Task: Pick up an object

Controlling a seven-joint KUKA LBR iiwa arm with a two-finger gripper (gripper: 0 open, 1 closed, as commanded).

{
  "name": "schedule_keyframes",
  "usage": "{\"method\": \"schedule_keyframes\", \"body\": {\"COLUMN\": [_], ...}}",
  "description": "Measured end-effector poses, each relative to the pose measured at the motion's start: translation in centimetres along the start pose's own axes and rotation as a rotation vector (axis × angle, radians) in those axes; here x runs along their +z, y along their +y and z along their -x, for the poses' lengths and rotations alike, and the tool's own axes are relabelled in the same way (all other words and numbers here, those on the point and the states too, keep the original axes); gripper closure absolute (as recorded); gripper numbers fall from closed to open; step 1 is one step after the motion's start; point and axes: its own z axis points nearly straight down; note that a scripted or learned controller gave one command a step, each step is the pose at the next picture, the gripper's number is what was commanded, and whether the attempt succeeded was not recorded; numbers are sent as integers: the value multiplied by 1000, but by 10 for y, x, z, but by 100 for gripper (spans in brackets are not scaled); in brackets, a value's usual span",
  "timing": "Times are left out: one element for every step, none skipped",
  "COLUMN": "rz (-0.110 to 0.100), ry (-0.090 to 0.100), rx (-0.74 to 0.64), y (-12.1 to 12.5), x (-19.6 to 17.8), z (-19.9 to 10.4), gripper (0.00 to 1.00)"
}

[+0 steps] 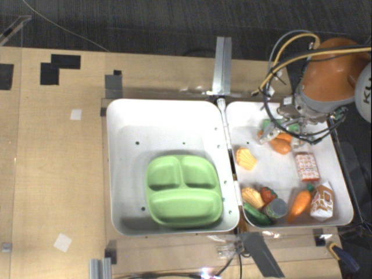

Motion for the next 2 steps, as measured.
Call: {"method": "schedule_keyframes", "body": {"rz": [0, -26], "ry": [0, -8], "rx": [6, -222], "y": [38, 154], "x": [-2, -7], "z": [4, -49], "gripper": [0, 0]}}
